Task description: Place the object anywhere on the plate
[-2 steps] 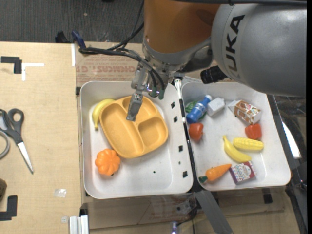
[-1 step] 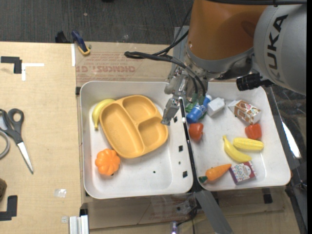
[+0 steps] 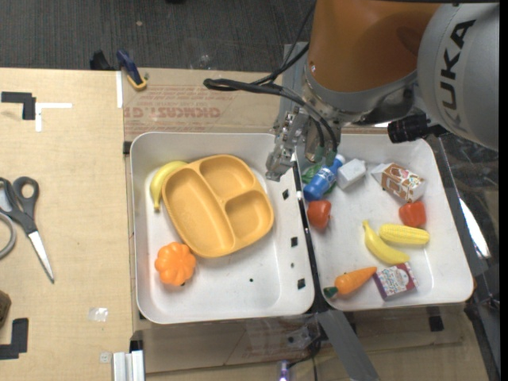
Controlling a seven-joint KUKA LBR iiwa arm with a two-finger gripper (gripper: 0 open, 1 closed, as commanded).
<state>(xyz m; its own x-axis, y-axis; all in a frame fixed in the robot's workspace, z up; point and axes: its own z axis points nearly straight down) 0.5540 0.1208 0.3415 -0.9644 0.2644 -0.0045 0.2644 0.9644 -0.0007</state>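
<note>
looming over everything, the arm hangs closest to the lens, its gripper low over the divide between the two bins. nothing sits on the plate yet, so placing is all still ahead, as i judge it. which object is meant is unclear; the blue bottle and red tomato lie nearest, in the right bin. whether the fingers are open or gripping anything, i cannot tell; cables and wrist crowd them. a banana touches the plate's rim, a pumpkin sits just beside it.
</note>
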